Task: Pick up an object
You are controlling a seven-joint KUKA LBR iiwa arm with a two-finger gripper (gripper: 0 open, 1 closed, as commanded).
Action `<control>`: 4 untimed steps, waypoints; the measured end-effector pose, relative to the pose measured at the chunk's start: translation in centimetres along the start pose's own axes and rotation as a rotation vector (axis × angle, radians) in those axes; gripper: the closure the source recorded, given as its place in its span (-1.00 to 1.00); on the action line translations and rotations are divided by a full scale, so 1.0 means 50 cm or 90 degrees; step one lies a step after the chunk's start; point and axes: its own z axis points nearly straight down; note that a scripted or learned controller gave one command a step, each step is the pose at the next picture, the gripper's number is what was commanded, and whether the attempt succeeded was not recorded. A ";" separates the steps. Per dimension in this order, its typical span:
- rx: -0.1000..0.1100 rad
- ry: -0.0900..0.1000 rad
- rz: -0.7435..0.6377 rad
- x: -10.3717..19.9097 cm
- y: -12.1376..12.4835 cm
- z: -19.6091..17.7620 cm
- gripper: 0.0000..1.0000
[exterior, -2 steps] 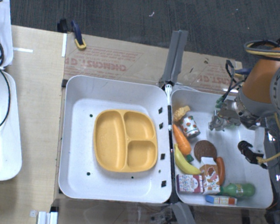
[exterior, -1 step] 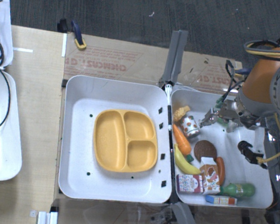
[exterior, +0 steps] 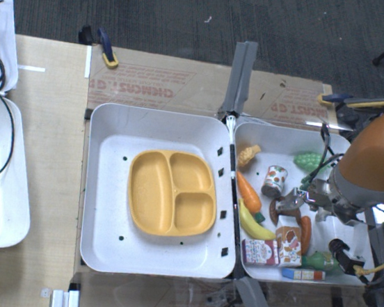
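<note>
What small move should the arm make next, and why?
Probably a short descent. The gripper hangs in the right bin close above the crowded toys, between the small can and the food packet, with nothing visibly held.

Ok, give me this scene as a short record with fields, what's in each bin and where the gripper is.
left bin: yellow divided plate
right bin: carrot, banana, can, green grapes, small cartons, other toy food
gripper: over the right bin, low among the items, just right of the carrot
held object: none visible between the fingers
arm: enters from the right
</note>
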 end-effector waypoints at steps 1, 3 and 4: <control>-0.001 0.000 0.003 -0.002 0.001 -0.018 1.00; -0.040 -0.002 -0.013 -0.029 -0.070 -0.025 -1.00; 0.000 0.000 -0.033 -0.029 -0.111 0.003 -1.00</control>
